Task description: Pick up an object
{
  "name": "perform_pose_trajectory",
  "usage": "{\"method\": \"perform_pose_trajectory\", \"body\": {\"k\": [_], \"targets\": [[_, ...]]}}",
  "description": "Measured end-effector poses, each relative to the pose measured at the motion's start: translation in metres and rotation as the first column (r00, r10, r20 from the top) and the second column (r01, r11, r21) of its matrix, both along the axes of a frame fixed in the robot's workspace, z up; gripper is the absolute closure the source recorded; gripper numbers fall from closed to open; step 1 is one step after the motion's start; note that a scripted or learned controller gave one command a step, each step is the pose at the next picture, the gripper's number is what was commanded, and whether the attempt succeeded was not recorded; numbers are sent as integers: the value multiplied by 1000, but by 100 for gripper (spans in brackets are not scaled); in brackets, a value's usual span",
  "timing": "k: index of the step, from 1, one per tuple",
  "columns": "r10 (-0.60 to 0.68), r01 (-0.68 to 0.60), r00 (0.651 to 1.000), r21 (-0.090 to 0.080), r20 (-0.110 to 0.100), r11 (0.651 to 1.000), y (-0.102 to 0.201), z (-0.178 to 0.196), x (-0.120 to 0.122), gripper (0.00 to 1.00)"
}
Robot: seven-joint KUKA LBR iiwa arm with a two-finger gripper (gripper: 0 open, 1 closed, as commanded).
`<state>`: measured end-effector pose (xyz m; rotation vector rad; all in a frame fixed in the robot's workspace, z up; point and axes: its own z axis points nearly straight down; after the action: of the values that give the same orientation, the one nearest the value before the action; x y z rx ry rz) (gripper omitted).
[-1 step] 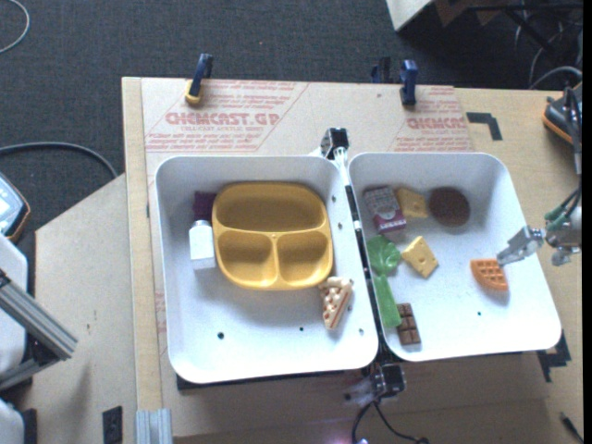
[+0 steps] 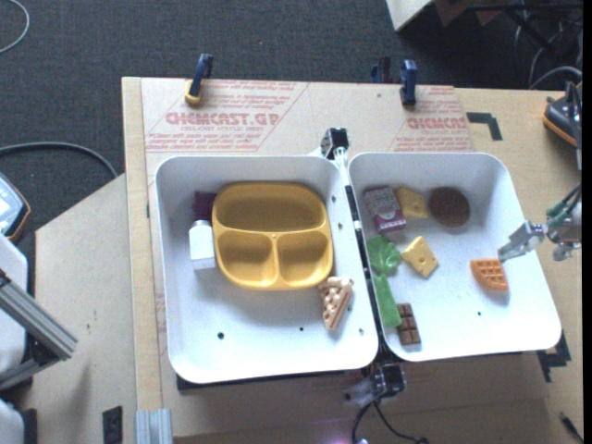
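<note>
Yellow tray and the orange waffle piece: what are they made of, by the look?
Yellow tray: looks like moulded plastic, one even colour with rounded compartment walls and a soft sheen. Orange waffle piece: probably toy-food plastic or rubber; flat uniform orange with a moulded grid. Too small to tell hard from soft.

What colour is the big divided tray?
Yellow: the divided tray, seen clearly in the camera view.
</note>
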<state>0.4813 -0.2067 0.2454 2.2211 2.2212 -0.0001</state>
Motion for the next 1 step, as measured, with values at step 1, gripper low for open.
{"method": "perform_pose_trajectory", "body": {"k": [1], "targets": [[-1,1,1000,4,-6,1000,-7,-58,-6,0]]}}
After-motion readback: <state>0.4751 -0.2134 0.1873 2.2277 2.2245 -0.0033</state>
